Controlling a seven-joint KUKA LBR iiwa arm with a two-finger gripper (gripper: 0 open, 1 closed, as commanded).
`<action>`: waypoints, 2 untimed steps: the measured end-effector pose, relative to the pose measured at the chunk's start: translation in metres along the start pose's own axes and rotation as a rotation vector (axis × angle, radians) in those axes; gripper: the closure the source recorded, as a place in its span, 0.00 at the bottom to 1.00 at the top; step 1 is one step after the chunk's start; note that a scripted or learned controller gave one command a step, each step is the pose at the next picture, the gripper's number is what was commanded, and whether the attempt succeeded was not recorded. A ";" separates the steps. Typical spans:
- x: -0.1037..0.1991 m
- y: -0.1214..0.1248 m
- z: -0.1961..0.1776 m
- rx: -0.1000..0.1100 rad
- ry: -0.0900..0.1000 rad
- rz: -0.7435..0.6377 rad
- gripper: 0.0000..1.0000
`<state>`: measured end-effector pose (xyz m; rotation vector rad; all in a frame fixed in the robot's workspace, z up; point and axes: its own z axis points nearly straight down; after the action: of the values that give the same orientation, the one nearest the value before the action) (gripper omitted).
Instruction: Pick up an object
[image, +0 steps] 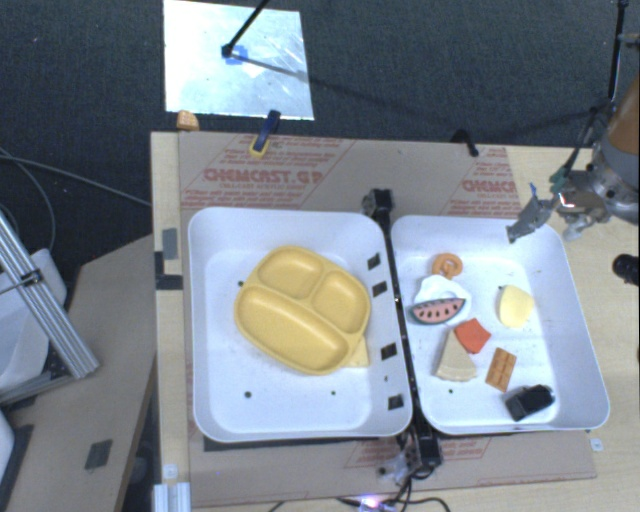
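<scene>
The gripper (545, 215) is hanging over the upper right corner of the right bin (590, 345), touching nothing and holding nothing; how far it is open I cannot tell. Toy foods are lying below it, well apart from it: a pretzel (447, 265), a watermelon slice (440, 310), a pale lemon piece (515, 306), a red block (473, 335), a cheese wedge (457, 361), a brown cracker (501, 368) and a black piece (529, 401) near the front rim; bare floor is showing along the bin's top edge. The left bin (215, 400) is carrying a yellow divided plate (300, 310).
</scene>
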<state>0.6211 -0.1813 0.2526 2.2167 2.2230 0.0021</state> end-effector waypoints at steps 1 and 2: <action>0.058 -0.072 0.096 0.014 0.006 0.000 0.00; 0.093 -0.116 -0.055 -0.011 0.001 -0.005 0.00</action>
<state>0.5043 -0.0887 0.3068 2.2054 2.2237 0.0154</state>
